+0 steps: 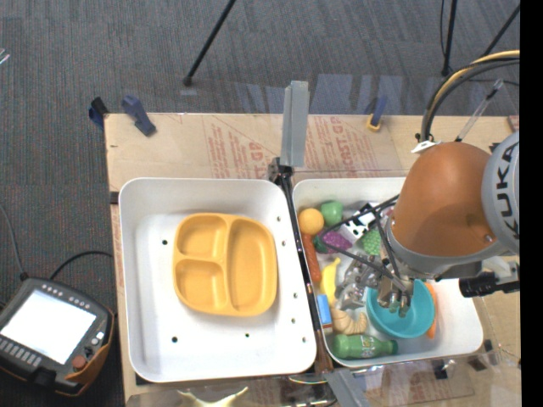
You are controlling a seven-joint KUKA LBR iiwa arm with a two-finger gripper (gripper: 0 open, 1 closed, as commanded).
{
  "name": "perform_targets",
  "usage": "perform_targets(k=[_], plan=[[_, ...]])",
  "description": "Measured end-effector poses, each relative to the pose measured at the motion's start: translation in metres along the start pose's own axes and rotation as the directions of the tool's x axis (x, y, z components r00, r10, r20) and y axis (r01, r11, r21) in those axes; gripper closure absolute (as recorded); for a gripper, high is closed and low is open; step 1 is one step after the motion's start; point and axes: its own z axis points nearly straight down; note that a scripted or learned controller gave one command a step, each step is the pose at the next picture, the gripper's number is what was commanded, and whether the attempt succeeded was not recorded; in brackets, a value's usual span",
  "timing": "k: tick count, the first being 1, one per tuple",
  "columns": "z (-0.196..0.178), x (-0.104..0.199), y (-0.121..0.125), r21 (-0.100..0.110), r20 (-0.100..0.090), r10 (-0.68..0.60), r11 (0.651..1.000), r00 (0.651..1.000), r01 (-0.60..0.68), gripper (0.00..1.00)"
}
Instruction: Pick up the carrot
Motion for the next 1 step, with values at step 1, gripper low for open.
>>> perform_targets(k=[1], plan=[[-0.0726,-0.0287,-0.0729,0.000,0.008,-0.037,0.999,0.999,0.037,1.00]])
